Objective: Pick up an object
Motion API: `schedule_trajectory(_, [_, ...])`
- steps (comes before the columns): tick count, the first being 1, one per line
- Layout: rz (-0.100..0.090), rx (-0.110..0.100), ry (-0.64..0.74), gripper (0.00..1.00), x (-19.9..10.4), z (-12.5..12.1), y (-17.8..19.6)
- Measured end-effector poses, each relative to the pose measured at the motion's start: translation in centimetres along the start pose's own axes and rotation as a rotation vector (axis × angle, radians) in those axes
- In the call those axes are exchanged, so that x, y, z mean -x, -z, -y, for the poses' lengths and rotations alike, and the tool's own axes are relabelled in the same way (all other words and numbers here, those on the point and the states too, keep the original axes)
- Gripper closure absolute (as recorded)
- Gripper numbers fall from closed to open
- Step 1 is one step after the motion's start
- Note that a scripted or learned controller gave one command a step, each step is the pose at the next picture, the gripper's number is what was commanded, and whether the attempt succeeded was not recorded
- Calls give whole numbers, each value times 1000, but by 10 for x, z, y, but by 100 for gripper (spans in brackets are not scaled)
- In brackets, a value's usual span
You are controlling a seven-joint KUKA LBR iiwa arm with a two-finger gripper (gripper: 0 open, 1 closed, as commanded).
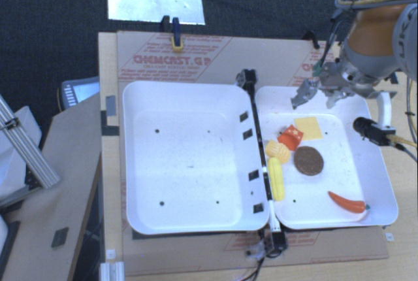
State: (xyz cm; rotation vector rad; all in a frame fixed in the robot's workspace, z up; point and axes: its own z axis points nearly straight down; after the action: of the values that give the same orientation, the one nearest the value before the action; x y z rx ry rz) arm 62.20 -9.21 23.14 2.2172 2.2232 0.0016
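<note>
right bin (pixel 382 189): slice (pixel 308 127) behind disc (pixel 308 161) | corn (pixel 276 178) at left wall | pepper (pixel 347 202) front

My arm (pixel 382 25) was grey, with a rounded, glossy orange band above the wrist. Dark and pale cables looped along my upper casing and trailed down one side. My gripper (pixel 320 95) was dull metal-grey, its two fingers (pixel 300 98) short and angular below a blocky wrist mount.
</note>
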Motion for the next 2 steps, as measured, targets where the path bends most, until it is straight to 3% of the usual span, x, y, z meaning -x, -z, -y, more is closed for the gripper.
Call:
schedule_trajectory(1, [1, -9, -7, 0, 73, -25, -139])
schedule_trajectory(2, [4, 6, -4, 0, 102, -12, -58])
